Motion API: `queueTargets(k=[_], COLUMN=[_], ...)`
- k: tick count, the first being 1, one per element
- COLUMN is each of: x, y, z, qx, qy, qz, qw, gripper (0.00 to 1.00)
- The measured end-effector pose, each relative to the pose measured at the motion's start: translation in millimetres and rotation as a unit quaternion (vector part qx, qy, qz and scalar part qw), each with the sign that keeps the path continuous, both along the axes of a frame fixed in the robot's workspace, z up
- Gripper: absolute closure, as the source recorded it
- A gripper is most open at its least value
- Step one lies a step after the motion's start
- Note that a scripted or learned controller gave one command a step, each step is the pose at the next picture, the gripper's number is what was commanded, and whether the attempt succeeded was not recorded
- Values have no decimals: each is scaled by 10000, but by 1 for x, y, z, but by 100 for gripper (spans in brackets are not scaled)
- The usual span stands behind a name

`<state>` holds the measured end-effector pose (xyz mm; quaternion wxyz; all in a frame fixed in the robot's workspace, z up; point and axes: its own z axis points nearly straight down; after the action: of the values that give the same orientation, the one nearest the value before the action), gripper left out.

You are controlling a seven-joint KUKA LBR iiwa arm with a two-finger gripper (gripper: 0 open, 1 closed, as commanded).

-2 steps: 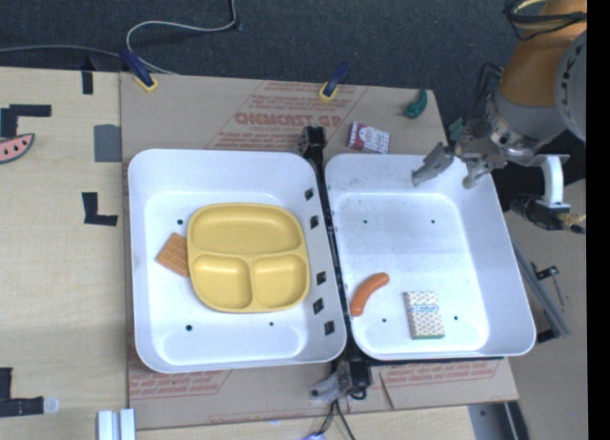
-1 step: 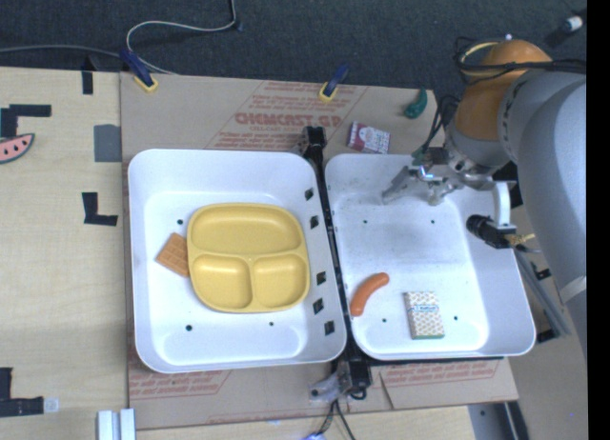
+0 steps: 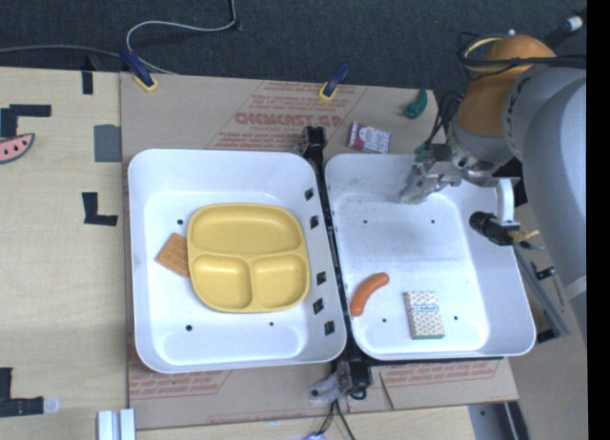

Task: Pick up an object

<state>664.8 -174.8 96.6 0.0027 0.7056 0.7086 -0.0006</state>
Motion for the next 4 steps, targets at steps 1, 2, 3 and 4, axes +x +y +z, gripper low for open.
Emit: queueTargets(k=[1,2,3,4], x=[0,0,0,4], y=[0,0,0,32], z=[0,9,9,-11], qx=[-4,-9,-12,12], qy=[3,3,7,9], qz=[0,6,6,-15], qw=[10000,10000,10000,10000], gripper=[0,100,0,0])
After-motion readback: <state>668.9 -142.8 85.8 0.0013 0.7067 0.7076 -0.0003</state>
